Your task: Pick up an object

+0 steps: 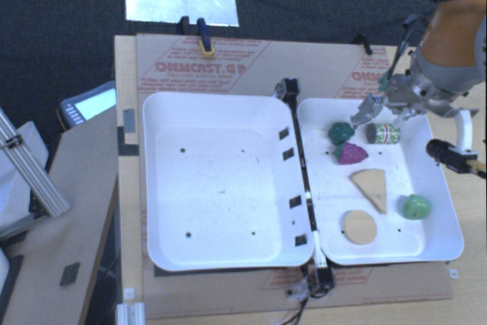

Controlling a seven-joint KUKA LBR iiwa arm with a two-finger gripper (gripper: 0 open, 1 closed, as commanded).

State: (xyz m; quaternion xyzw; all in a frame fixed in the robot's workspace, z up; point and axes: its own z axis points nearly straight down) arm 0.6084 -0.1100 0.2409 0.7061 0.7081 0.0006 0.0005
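While the arm (449, 34) reaches in over the right bin (437, 198), the gripper (378, 109) hangs at that bin's far end, fingers spread apart with nothing between them. A small green-banded can (385, 134) lies just below the gripper; a dark green object (341, 132) sits beside it to the gripper's lower left, a purple one (351, 154) next. Further off: tan wedge (370, 189), tan disc (358, 227), light green lump (415, 206). The left bin (217, 179) shares the desk (228, 65).
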